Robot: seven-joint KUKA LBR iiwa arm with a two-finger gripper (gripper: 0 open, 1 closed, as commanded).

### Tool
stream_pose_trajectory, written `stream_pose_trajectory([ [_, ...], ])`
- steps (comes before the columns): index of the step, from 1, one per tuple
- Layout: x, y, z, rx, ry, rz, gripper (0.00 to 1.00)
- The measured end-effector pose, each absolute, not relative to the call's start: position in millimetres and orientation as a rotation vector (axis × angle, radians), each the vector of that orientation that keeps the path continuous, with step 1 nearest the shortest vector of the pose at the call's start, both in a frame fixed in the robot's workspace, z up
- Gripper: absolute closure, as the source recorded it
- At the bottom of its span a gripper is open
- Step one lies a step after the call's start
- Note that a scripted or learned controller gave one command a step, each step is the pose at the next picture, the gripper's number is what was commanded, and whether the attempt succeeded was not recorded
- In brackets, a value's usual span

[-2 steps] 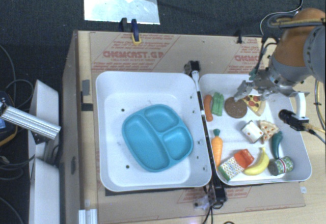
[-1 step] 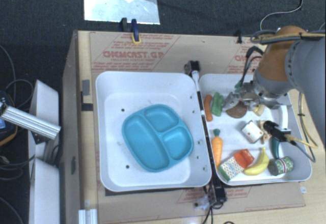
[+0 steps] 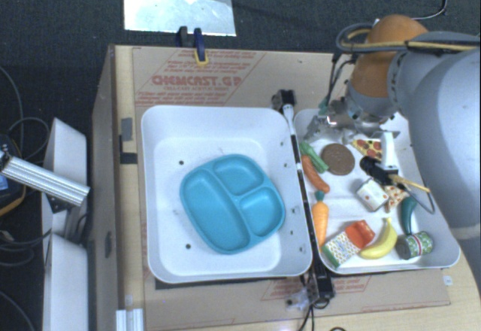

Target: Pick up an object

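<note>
The right bin (image 3: 443,250) holds several toy foods. Among them are a brown round patty (image 3: 338,159), a green pod (image 3: 314,155), an orange-red sausage (image 3: 316,175), a carrot (image 3: 320,220), a banana (image 3: 382,241), a red piece (image 3: 360,233), a patterned box (image 3: 340,248), a white cube (image 3: 370,193), a pizza slice (image 3: 368,147) and a small can (image 3: 415,244). My gripper (image 3: 332,122) hangs over the bin's far left corner, just above the patty and the green pod. Nothing can be seen held in it.
The left bin (image 3: 161,141) carries a blue divided plate (image 3: 231,202). A black rail (image 3: 294,164) separates the two bins. The grey arm (image 3: 440,104) covers the right bin's far right side. Cardboard (image 3: 195,74) lies behind the bins.
</note>
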State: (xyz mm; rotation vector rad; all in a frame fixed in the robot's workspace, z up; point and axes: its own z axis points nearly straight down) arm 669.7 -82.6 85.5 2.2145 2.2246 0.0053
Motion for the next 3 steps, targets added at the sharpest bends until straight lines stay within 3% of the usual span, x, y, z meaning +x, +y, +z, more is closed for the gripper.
stream_pose_trajectory([
  [1,586.3,-108,84,2.22,2.222,-0.001,0.0],
  [2,629.2,-108,85,2.216,2.223,0.003,0.0],
  [3,622.3,-112,85,2.218,2.223,0.001,0.0],
])
